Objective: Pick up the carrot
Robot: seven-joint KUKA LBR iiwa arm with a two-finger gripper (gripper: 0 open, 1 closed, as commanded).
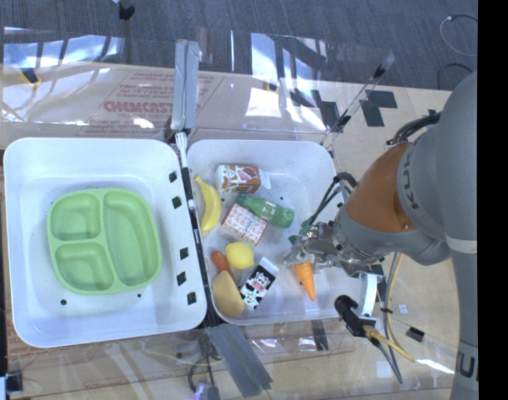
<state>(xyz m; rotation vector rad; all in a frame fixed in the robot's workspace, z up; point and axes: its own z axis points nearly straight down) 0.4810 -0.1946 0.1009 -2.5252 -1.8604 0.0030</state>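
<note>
The carrot (306, 280) is a small orange cone in the right bin (321, 161), near the bin's front right, with its tip pointing toward the front wall. My gripper (307, 258) comes in from the right and sits directly over the carrot's thick end. Metal fingers (296, 252) flank that end on both sides, shut on it. The grey arm with its orange band (379, 198) hides the bin's right wall. Whether the carrot is off the bin floor cannot be told.
Left of the carrot lie a cow-print carton (256, 286), a lemon (239, 255), a yellow piece (226, 294), a small orange piece (219, 261), a banana (208, 205), a green bottle (266, 211) and two red cartons (238, 177). The left bin holds a green divided plate (104, 240).
</note>
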